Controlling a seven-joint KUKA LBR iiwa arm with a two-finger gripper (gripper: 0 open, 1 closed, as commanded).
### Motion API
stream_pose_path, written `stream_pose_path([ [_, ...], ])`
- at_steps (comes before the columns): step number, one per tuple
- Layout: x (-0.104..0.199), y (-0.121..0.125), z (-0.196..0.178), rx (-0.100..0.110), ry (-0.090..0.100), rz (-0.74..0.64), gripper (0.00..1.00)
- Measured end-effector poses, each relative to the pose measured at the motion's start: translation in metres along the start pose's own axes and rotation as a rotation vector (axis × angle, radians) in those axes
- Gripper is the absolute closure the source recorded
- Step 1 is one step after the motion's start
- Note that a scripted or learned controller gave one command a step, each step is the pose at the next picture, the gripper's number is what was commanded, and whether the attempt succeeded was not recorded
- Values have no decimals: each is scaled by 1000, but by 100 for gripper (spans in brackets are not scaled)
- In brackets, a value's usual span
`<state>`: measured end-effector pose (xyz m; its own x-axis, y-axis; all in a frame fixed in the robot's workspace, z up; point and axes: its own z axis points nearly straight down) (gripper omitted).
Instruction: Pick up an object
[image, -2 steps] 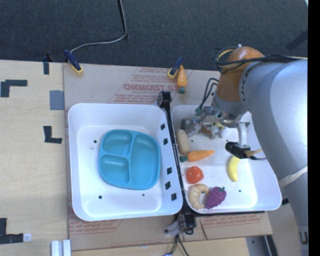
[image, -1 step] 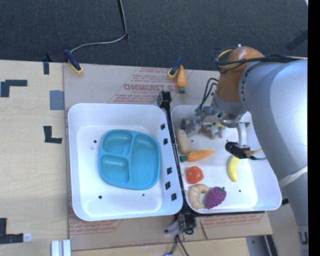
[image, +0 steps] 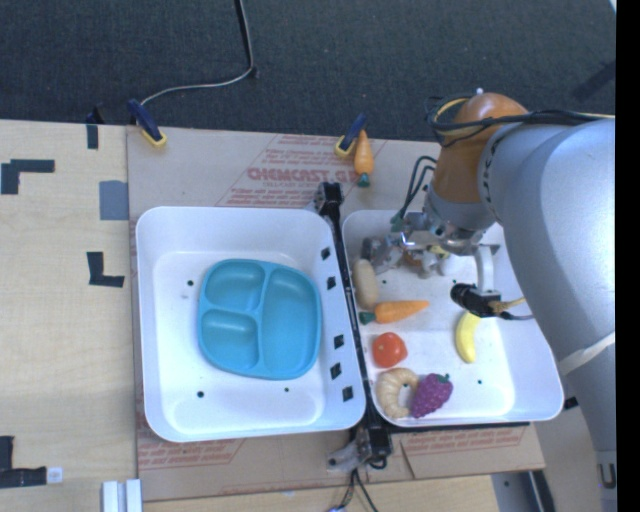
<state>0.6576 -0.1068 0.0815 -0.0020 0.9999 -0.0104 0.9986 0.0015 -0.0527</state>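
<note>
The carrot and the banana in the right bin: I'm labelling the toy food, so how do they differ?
The carrot is orange and tapered to a point; the banana is yellow and curved. The carrot lies roughly crosswise, pointing right; the banana lies more up and down in the view. The carrot sits near the bin's left wall, the banana toward the right. Both rest on the floor of the right bin, apart from each other.
</note>
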Motion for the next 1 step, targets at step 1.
stream_pose_path([
  [1,1,0,0,-1,-2,1,0],
])
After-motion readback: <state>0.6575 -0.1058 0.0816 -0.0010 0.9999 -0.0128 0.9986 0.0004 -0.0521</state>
